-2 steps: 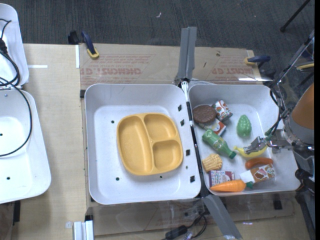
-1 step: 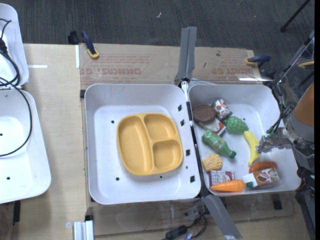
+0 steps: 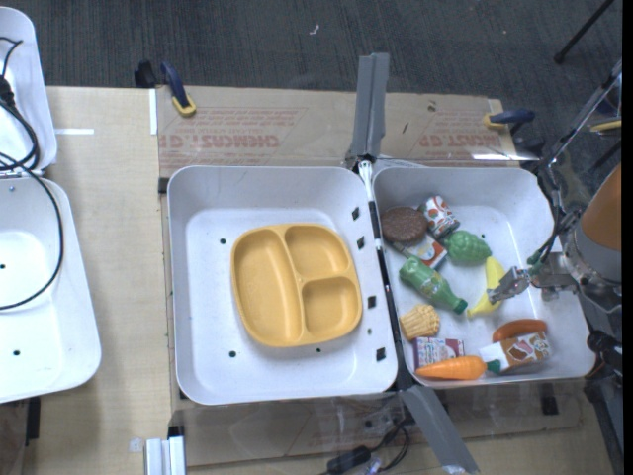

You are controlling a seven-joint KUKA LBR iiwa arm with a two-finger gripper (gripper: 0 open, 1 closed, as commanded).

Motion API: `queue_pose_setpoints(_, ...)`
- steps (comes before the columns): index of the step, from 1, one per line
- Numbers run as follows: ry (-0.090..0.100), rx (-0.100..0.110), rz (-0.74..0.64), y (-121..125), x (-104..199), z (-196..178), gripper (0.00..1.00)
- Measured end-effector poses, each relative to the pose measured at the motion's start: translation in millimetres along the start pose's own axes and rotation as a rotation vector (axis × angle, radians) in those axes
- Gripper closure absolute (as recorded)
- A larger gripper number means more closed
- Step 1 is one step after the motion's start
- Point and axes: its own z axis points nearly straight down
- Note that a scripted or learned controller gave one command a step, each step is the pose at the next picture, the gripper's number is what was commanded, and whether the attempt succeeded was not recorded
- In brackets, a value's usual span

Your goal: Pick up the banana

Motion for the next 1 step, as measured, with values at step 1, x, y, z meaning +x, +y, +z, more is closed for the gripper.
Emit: queue_pose_setpoints(1, 0.015, 0.017, 0.161, -21.2, -4.4, 7.5, 0.00)
